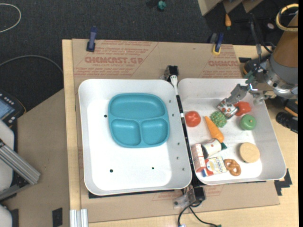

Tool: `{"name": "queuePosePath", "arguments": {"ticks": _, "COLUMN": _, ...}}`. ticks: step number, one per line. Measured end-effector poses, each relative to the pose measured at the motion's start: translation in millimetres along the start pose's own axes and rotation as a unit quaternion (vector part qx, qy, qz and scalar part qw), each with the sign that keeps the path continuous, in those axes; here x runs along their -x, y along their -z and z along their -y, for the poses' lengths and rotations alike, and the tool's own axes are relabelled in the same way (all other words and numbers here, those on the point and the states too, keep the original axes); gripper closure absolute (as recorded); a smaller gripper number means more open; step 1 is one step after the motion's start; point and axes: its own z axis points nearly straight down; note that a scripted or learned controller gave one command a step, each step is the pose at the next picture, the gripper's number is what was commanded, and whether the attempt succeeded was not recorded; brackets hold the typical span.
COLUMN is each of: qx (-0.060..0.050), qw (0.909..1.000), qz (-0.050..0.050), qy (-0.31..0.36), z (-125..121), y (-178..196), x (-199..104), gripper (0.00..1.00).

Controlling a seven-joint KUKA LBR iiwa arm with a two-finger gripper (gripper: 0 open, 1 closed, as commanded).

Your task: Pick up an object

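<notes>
The right bin [272, 148] is used as the landmark here. Nearest the camera, at its front edge, two small milk cartons [208, 159] are seen lying flat, with red and white print too small to be read. A pretzel [233, 166] is found just beside them, and a round tan cookie [249, 152] a little behind it. It is judged that the toys were just tipped in, since they lie in no order.

Farther in, an orange carrot [214, 128] is laid at a slant near the middle, with a red tomato [192, 118] by the bin's left wall and a green apple [247, 122] toward its right side.

Farther still, the end effector [232, 104] is lowered into the back part of the bin, right over a small red-and-white packet [227, 110] that rests against a green bumpy toy [218, 118]. This packet is judged to be the thing aimed at. Whether it is grasped or let go cannot be told.

To the left of the right bin, a blue divided plate [138, 119] is kept in the other bin [94, 141].

Behind both bins, "CHEMCAST GP" can be read in red on the tabletop [142, 56] paper.
</notes>
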Motion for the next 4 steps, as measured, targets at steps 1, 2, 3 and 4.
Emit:
{"name": "queuePosePath", "arguments": {"ticks": 1, "qx": 0.003, "qw": 1.0000, "qz": 0.000, "qy": 0.002, "z": -14, "y": 38, "x": -38, "gripper": 0.00}}
{"name": "queuePosePath", "arguments": {"ticks": 2, "qx": -0.008, "qw": 1.0000, "qz": -0.002, "qy": -0.001, "z": 33, "y": -104, "x": -37, "gripper": 0.00}}
{"name": "queuePosePath", "arguments": {"ticks": 3, "qx": -0.003, "qw": 1.0000, "qz": -0.001, "qy": 0.001, "z": 24, "y": -142, "x": -50, "gripper": 0.00}}
{"name": "queuePosePath", "arguments": {"ticks": 4, "qx": 0.000, "qw": 1.0000, "qz": 0.000, "qy": -0.001, "z": 23, "y": -128, "x": -49, "gripper": 1.00}}
